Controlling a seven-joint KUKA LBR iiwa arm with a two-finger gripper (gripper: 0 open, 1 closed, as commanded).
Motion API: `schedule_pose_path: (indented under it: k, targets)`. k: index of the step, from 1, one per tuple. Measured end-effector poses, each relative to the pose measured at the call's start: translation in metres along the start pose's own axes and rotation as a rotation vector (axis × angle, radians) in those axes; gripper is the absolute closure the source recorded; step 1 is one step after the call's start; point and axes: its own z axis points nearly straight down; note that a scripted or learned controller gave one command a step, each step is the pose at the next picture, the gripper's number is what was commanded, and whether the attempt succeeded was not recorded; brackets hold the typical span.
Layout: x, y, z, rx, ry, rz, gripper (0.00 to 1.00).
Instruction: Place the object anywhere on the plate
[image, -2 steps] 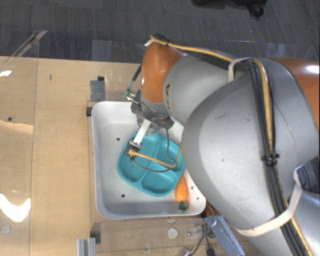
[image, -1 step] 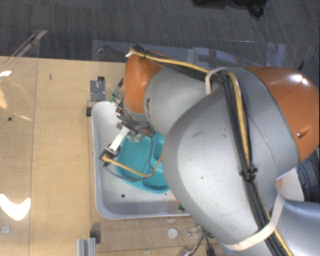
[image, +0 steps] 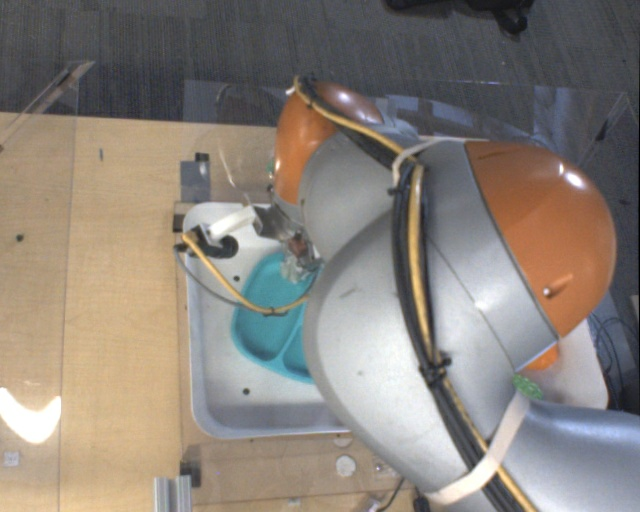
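Where the white bin (image: 215, 392) shows beside the arm (image: 400, 330), a teal plate (image: 258, 325) lies on its floor, with a ridge dividing it into sections. The plate's 3 o'clock side is hidden under the arm's grey body. The gripper (image: 295, 258) hangs at the plate's 12 o'clock edge, just over the rim. It is small and blurred, so I cannot tell if it is released or grasping anything, and I cannot tell where the object to be placed is. A yellow cable (image: 222, 283) loops from the gripper toward 9 o'clock, crosses the bin floor and passes over the plate's upper part. Its end meets a black plug (image: 197, 240) near the bin's 11 o'clock corner. The orange band (image: 555, 230) bulges at 3 o'clock of the view. The wooden bench (image: 90, 300) stretches toward 9 o'clock from the bin.
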Motion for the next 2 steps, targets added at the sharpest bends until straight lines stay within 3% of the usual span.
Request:
schedule_pose_path:
  k: [1, 2]
  targets:
    - [0.001, -0.038, -0.114, -0.004, -0.002, -0.535, 1.00]
    - [-0.001, -0.046, -0.066, -0.002, -0.006, -0.599, 1.00]
